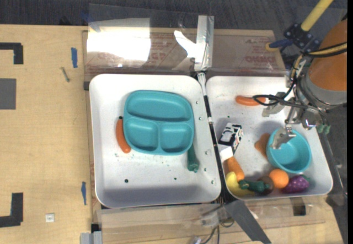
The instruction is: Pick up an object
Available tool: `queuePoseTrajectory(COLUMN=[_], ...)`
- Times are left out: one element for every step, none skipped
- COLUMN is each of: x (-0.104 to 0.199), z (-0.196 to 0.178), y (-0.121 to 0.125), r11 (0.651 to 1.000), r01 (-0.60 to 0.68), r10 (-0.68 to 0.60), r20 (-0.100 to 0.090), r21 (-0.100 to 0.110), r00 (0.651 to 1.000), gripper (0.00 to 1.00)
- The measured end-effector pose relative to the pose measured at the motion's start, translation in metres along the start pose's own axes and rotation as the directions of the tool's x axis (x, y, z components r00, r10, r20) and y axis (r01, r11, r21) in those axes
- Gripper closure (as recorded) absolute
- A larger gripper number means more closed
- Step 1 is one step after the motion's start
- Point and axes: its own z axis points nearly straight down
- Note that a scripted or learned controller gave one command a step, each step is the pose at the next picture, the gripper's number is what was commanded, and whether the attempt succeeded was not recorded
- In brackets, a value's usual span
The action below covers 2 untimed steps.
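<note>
The arm is reaching in from the right over the right bin (325,185). The pincer (285,137) is hanging at the left rim of the teal bowl (292,155); whether it is open or closed cannot be told from here. Nothing is showing between its tips. An orange ball (279,178) and purple grapes (298,184) are lying just below the bowl, near the pincer. A carrot (246,101) is lying above and to its left. In the left bin (102,182), a teal divided plate (158,122) is sitting with a second carrot (122,136) beside it.
</note>
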Motion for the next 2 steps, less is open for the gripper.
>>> queuePoseTrajectory(x=[0.032, 0.028], z=[0.094, 0.081], y=[0.019, 0.020], r11=[1.000, 1.000], r01=[0.019, 0.019], r10=[-0.019, -0.019], r20=[-0.001, 0.012], r21=[-0.002, 0.000], r00=[1.000, 1.000], gripper=[0.00, 1.00])
